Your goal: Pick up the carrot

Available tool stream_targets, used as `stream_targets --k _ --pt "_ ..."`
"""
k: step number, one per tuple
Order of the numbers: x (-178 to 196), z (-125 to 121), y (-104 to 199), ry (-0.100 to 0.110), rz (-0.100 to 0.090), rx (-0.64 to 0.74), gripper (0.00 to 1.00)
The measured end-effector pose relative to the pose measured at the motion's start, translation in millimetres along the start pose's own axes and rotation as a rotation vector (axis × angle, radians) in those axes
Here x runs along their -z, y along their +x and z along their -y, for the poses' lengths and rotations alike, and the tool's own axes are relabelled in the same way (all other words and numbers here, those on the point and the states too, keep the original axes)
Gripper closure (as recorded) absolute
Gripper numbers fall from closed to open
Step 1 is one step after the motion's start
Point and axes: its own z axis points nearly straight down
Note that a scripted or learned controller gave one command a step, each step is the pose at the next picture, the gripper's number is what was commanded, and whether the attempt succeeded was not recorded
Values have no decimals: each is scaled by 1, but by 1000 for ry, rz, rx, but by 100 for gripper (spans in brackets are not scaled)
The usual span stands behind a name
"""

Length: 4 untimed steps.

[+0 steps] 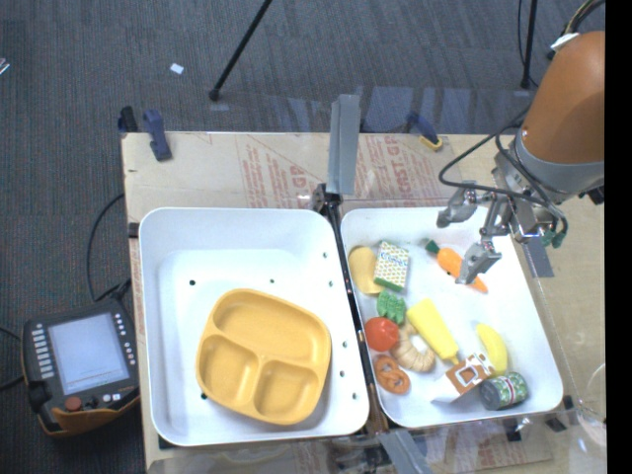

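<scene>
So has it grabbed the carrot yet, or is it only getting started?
Done so far: the arm has reached over the right bin, and its gripper hangs right at the carrot. In hand: lining up on it; one finger overlaps the carrot, which seems to lie on the bin floor. Whether it is gripped, I cannot tell. Left: closing on it and lifting it clear of the other toy food.

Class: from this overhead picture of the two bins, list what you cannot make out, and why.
1. Carrot: partly covered by the pincer; whether it is gripped is unclear.
2. Can: label too small to read.
3. Arm: cut off by the right edge.
4. Pretzel: detail too small.
</scene>
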Motion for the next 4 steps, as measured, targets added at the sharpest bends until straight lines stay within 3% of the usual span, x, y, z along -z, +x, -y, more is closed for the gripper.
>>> stream_targets --k 1,2,3,4 --pt "-102 24 -19 -3 -13 -30 0" --pt "-187 56 -41 -2 -10 -63 0" --pt "-169 54 -45 0 4 -56 100" --pt "-181 89 40 0 -1 -169 100"
